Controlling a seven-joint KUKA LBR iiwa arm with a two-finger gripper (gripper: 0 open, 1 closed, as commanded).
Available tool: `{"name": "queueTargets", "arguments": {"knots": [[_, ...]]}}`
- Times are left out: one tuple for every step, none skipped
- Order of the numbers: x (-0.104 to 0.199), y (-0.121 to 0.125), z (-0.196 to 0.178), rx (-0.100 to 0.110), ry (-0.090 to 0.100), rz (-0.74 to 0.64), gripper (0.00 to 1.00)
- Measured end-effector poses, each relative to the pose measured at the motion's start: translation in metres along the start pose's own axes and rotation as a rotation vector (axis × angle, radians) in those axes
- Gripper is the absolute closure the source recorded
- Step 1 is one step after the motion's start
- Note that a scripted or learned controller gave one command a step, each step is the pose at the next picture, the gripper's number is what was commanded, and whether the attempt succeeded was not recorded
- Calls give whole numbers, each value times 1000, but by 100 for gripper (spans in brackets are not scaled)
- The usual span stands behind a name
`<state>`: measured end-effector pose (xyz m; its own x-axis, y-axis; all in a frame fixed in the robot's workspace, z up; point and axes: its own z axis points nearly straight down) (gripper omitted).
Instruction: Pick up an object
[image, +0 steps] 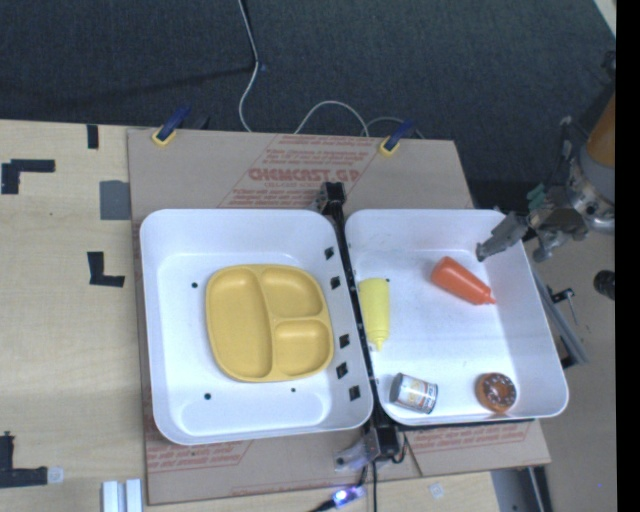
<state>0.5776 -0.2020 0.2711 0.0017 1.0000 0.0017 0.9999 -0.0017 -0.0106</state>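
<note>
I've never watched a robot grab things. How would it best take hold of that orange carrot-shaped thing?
Probably from above, jaws closing across the orange carrot-shaped thing's thicker middle, crosswise to its length. It lies flat in the right bin, clear of the other items, and tapers, so the narrow end could slip free.

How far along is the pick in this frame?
Nothing looks done yet. The gripper sits at the right bin's upper right rim with nothing between its fingers. In that bin the orange carrot, yellow bottle, can and donut all lie flat. Descending, grasping and lifting are all left.
</note>
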Motion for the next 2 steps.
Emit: {"name": "queueTargets", "arguments": {"knots": [[0, 2, -5, -9, -2, -3, 0], [0, 1, 60, -3, -1, -2, 0]]}}
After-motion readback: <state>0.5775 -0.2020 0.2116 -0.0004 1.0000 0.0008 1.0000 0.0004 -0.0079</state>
